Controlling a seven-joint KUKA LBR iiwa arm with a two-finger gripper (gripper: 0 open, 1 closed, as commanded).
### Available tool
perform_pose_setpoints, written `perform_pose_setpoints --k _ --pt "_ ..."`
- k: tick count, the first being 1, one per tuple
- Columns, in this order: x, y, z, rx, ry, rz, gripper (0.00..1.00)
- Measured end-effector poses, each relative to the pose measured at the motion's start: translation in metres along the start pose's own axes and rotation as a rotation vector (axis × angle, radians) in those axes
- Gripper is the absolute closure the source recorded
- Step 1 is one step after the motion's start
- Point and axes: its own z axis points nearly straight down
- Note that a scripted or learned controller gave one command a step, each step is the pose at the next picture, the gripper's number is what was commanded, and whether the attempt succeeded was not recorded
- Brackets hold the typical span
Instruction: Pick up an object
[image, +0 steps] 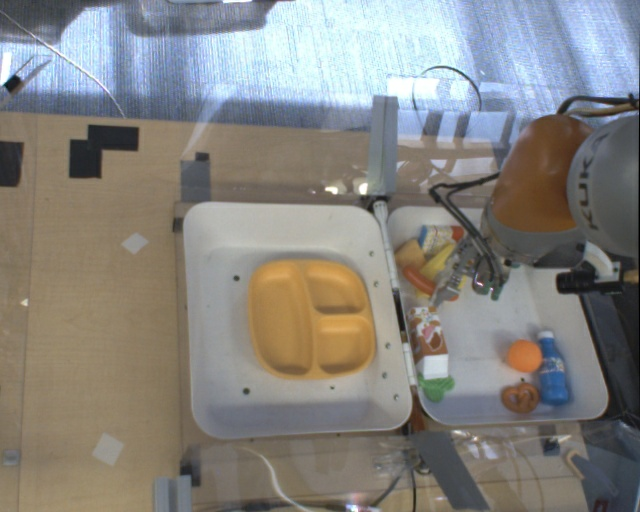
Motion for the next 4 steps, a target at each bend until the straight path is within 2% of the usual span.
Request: perform_pose_setpoints --k 1,2,3,4 --pt "0.0 0.0 0.0 0.0 -0.001 0.001 0.0" --pt "-0.059 -0.038 0.039 0.0 -0.003 0.223 0.0" --pt "-0.062 -0.035 0.027 -0.003 -0.012 0.215 1.0" --pt "-0.008 -0.005 0.006 -0.001 0.0 0.13 1.0"
